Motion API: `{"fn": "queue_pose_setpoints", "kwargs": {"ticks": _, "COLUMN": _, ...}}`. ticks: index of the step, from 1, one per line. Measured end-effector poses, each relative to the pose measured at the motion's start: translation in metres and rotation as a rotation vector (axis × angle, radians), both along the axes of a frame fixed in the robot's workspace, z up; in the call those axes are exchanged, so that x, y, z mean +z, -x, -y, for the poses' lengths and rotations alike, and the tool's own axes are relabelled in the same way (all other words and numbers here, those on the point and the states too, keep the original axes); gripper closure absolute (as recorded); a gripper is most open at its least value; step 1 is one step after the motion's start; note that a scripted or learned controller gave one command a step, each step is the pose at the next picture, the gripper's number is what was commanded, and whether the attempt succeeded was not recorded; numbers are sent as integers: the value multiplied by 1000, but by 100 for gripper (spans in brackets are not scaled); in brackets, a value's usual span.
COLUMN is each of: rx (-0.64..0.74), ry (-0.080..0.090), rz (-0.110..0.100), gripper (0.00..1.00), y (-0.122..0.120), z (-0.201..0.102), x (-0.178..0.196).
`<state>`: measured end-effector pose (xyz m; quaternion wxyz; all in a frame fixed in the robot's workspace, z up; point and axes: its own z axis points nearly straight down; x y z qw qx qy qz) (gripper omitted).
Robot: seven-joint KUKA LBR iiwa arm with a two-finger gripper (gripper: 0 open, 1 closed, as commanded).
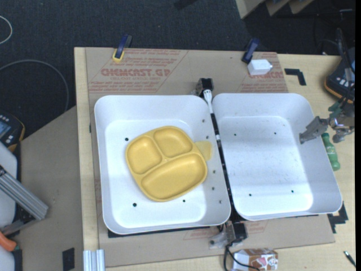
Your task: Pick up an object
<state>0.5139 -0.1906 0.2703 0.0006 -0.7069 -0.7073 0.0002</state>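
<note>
Yellow three-compartment plastic plate point(166, 163) lies in the left white bin point(107, 117) — not yet approached. Pincer point(313, 130) at 3 o'clock, grip state unclear, must cross over first.

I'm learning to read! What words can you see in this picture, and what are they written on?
"CHEMCAST G P": red print on the brown board behind the left bin.
More red print on the board by the white block, too blurred to read.

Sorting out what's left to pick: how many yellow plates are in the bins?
1. A yellow divided plate lies in the left bin, toward its middle. The right bin shows none.
</note>
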Motion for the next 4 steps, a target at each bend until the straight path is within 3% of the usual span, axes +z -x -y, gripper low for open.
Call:
{"fn": "queue_pose_setpoints", "kwargs": {"ticks": 1, "rx": 10, "ry": 2, "rz": 23, "gripper": 0, "y": 9, "z": -111, "x": 225}}
{"fn": "queue_pose_setpoints", "kwargs": {"ticks": 2, "rx": 8, "ry": -1, "rz": 11, "gripper": 0, "y": 35, "z": -183, "x": 263}}
{"fn": "queue_pose_setpoints", "kwargs": {"ticks": 3, "rx": 1, "ry": 2, "rz": 10, "gripper": 100, "y": 33, "z": -179, "x": 271}}
{"fn": "queue_pose_setpoints", "kwargs": {"ticks": 4, "rx": -2, "ry": 1, "rz": -11, "gripper": 100, "y": 35, "z": -184, "x": 158}}
